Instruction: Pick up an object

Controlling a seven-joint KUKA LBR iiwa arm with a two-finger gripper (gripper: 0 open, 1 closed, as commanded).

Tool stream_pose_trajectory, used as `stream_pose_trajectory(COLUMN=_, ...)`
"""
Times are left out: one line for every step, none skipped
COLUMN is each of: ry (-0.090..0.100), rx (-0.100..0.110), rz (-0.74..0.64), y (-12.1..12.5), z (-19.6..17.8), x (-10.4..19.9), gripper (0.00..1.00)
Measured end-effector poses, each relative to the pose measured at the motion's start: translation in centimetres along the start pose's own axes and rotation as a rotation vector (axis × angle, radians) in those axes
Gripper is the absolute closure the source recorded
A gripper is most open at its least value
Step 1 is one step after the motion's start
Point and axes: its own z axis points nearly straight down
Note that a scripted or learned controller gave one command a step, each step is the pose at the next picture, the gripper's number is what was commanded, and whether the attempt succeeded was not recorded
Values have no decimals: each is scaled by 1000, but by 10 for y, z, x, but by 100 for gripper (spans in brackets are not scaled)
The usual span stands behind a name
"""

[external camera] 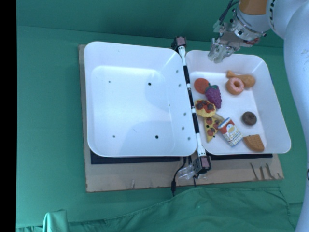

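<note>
A robotics lab, by every sign: green cloth (48, 105) draped over the desk, two white bins (135, 98) on a cardboard sheet (145, 181), toy food (212, 96), an industrial arm (289, 13).

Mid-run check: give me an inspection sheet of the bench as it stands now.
Surface: two white bins on a cardboard sheet over green cloth.
Job's things: right bin holds toy foods: pink donut, chocolate donut, grapes, pizza slice, small carton, drumstick, among others.
Clutter: left bin shows dark specks.
Grippers: gripper hovers over the right bin's far-left corner, nothing between its fingers.
Cables: a cable hangs off the front edge below the divider.
Surroundings: green backdrop, nothing else seen.
</note>
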Motion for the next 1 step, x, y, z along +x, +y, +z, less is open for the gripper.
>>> stream_pose_trajectory(ry=-1, rx=-1, rz=0, y=4, z=-68, x=-2, gripper=100)
